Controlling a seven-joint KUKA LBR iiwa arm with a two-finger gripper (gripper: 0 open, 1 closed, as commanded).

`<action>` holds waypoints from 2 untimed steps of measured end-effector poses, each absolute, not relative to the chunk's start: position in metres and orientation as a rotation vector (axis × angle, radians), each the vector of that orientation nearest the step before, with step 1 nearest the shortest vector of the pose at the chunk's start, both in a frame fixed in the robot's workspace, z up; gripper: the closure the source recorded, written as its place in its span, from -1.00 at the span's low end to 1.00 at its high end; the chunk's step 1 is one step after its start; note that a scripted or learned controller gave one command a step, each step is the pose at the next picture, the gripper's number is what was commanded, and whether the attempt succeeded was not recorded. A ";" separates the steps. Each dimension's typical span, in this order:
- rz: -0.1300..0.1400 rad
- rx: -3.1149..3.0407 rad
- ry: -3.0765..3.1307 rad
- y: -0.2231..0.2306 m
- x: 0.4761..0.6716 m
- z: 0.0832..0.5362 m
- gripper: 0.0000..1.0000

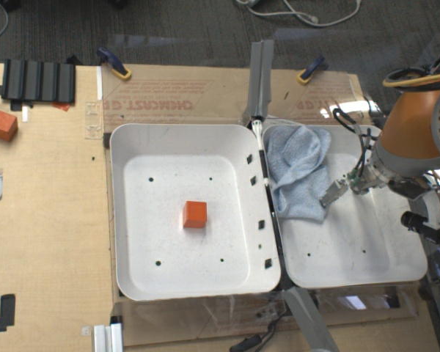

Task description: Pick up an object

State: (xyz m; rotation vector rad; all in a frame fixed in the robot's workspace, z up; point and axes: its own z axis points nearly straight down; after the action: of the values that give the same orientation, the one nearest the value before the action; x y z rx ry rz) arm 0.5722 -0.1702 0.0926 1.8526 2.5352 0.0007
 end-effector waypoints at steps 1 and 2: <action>0.002 1.855 2.532 -0.171 0.573 0.102 1.00; 0.000 1.783 2.583 -0.142 0.582 0.094 1.00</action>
State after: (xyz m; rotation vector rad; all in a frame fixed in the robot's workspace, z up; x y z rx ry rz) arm 0.5823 -0.1416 0.0936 1.7826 2.5826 0.0005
